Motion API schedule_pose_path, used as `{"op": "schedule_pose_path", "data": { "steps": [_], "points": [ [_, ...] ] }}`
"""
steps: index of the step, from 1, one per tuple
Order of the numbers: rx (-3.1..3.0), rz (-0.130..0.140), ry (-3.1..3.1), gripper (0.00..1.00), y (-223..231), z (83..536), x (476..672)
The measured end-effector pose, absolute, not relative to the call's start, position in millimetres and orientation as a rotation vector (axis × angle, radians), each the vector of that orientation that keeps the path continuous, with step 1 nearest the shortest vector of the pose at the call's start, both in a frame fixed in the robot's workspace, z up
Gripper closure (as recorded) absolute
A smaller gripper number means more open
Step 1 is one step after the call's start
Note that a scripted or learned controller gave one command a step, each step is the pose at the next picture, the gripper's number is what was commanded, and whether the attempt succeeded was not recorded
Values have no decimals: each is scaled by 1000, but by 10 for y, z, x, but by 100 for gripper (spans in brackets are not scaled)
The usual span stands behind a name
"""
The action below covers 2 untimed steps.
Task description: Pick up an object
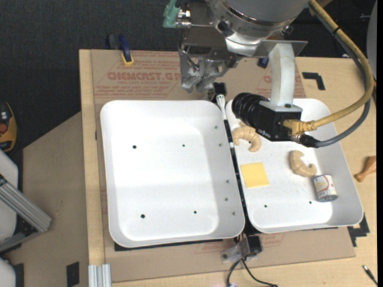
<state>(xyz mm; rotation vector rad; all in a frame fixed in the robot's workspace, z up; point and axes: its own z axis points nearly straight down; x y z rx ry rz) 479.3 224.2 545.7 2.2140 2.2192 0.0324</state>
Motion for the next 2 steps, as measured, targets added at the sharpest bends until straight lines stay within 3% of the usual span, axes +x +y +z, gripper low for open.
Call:
{"op": "schedule_pose_path", "data": {
  "steps": [1,2],
  "points": [
    [2228,-29,2224,100,2241,3654,4771],
    [2216,24,2220,100,2245,4940,4811]
  ]
}}
